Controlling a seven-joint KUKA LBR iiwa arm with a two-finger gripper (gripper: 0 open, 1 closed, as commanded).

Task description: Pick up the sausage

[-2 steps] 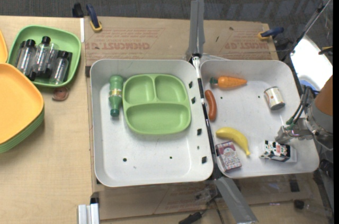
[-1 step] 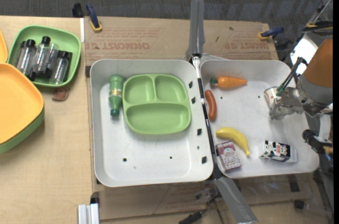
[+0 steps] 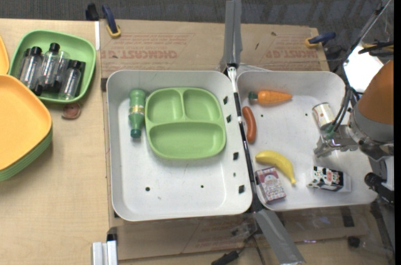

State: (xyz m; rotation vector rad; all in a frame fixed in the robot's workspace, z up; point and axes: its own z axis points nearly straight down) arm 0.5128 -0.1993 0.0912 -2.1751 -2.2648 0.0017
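The sausage (image 3: pixel 250 124) is a short reddish-brown link lying lengthwise along the left wall of the right bin (image 3: pixel 294 83), just below the carrot (image 3: pixel 270 96). My gripper (image 3: pixel 326 145) hangs at the right side of that bin, well right of the sausage and apart from it. It sits between a silver can (image 3: pixel 322 113) and a small black-and-white box (image 3: pixel 327 178). The arm's orange band (image 3: pixel 383 101) shows at the right edge.
A banana (image 3: pixel 277 164) and a card box (image 3: pixel 270 185) lie in the right bin's front. The left bin (image 3: pixel 175 195) holds a green divided plate (image 3: pixel 185 121) and a green bottle (image 3: pixel 136 112). A green tray of bottles (image 3: pixel 53 66) and orange plates (image 3: pixel 19 126) sit far left.
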